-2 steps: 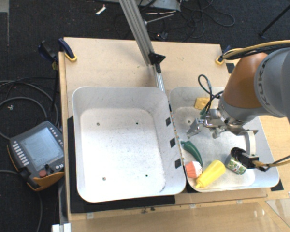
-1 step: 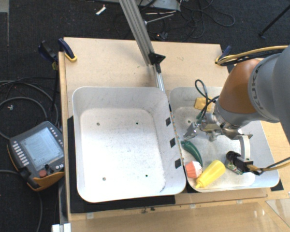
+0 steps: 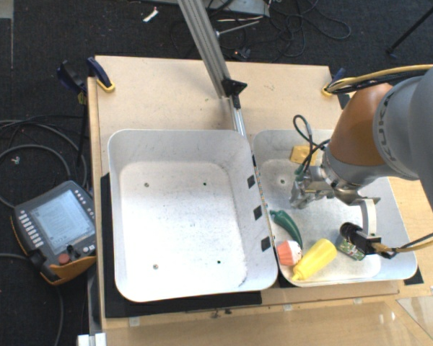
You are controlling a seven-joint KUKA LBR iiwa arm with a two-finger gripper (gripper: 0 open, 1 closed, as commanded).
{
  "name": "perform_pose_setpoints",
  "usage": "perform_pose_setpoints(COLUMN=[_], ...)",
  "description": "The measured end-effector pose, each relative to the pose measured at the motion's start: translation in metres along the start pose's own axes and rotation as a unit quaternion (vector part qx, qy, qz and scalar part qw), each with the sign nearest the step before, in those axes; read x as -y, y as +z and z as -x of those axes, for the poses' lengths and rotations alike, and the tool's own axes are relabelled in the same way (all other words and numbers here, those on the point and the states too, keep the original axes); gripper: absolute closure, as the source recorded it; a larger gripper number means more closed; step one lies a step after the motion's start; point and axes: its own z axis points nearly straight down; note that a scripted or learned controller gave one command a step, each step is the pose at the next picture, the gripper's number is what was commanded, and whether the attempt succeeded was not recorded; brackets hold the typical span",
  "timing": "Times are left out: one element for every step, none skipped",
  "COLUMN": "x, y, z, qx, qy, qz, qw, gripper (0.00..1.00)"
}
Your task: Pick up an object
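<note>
Overhead, the tool (image 3: 301,195) hangs low inside the right bin (image 3: 397,262); whether it is spread or pinching, I cannot tell. Just below it lie a green object (image 3: 287,225), a yellow bottle (image 3: 315,259) and a red-and-white toy (image 3: 289,251).

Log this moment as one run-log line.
arm: over right bin | gripper: low, nothing seen held | yellow item, green item: lying in bin | pick: not done

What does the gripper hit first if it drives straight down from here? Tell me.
Likely bare floor of the right bin: the gripper points down at it, apart from the green object nearer the camera. Depth is unclear.
</note>
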Motion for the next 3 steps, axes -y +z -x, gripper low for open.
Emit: perform_pose_setpoints(x=[0.003,0.005,0.002], y=[-0.044,-0.088,-0.139], z=[0.004,0.001,0.011], qx=[0.000,0.000,0.001], qy=[0.000,-0.001,-0.001], qz=[0.001,0.002,0.002], qw=[1.0000,1.0000,1.0000], gripper=[1.00,1.00,1.00])
